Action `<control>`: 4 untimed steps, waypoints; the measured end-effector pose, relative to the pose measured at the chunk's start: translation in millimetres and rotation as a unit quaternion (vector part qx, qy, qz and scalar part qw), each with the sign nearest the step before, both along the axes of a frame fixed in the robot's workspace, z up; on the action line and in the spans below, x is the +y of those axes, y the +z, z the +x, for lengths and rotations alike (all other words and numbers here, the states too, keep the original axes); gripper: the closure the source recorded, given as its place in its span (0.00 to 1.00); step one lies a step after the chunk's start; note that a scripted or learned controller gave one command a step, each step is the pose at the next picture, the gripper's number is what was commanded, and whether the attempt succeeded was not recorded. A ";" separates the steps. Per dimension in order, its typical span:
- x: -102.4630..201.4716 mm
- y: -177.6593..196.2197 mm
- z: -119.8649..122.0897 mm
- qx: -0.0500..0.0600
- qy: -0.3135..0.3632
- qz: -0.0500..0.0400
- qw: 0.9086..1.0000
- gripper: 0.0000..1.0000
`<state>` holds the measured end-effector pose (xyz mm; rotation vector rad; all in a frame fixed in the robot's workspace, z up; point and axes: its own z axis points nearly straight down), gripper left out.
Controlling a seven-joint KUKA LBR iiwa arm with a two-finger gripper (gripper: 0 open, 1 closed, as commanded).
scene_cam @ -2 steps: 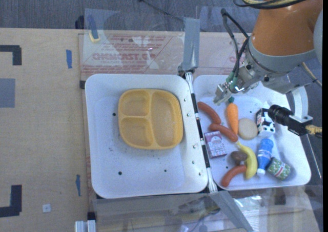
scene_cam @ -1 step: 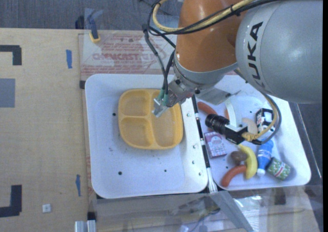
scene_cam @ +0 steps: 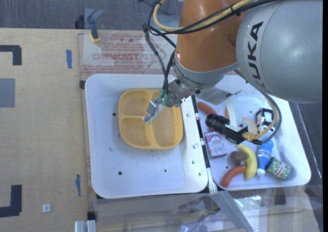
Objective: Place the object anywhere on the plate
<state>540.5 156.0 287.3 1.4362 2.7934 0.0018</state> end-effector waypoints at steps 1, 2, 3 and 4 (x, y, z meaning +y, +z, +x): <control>0.0 0.0 0.0 0.000 0.000 0.000 1.000 0.00; 13.4 148.2 -61.0 -0.001 -0.119 0.000 0.993 0.00; 16.8 159.0 -60.8 -0.002 -0.116 0.000 0.993 1.00; 56.6 143.4 -57.3 0.000 0.040 -0.001 0.999 1.00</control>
